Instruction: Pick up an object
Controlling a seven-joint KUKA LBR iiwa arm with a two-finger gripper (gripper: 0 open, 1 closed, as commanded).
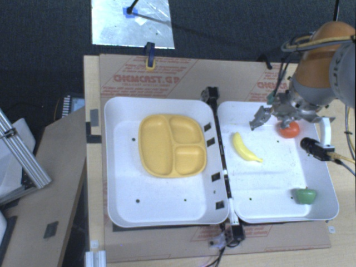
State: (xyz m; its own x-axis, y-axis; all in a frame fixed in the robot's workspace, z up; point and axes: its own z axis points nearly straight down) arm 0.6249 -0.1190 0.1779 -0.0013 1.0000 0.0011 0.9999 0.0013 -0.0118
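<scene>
Arm: grey, orange band above the wrist, reaching in from the right over the far part of the right bin (328,204).
Pincer (272,117): low over the far end of the right bin, tilted; 1 grey finger (259,117) sticking out toward the left, the other lost against the wrist body.
Pincer state: cannot tell how far open; nothing visible between the fingers.
Orange-red object (288,129): round, tomato-like, on the floor of the right bin at its far end, just below and to the right of the pincer, partly tucked under the wrist; touching or merely close, cannot tell.
Banana (245,148): yellow, lying slantwise in the right bin near the divider, just beside the visible finger on its near side, apart from it.
Green object (305,195): small, at the near right corner of the right bin, well apart from the pincer.
Black part (315,148): dark cylinder with a cable, over the right edge of the right bin, between the orange-red object and the green object.
Left bin (119,199): white, shallow, beside the right bin.
Yellow tray (171,145): 3 compartments, lying flat in the middle of the left bin, well apart from the pincer.
Bench (167,77): cardboard sheet with red lettering under both bins.
</scene>
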